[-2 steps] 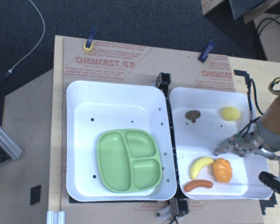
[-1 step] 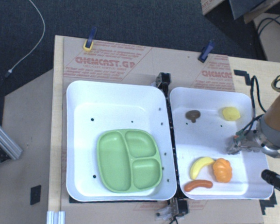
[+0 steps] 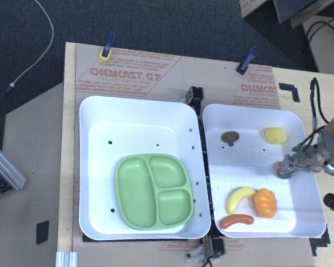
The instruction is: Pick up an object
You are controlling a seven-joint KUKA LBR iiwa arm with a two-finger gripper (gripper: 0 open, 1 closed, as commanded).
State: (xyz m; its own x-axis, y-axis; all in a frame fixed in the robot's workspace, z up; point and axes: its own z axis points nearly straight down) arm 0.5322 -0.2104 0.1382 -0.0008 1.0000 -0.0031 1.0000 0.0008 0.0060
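The right bin [image 3: 298,229] holds a yellow lemon-like piece [image 3: 275,135], a small brown mushroom-shaped piece [image 3: 230,138], a yellow banana [image 3: 240,198], an orange pumpkin-like piece [image 3: 265,203] and a red-orange sausage [image 3: 236,221]. My gripper [image 3: 287,169] hangs low over the right side of this bin, below the lemon and above the pumpkin piece. Nothing shows between its tips.
The left bin [image 3: 98,118] contains a green divided plate [image 3: 153,190]. A black clamp [image 3: 195,95] sits between the bins at the back. Blue clips [image 3: 246,61] hold the cardboard base. The arm comes in over the right bin's right rim.
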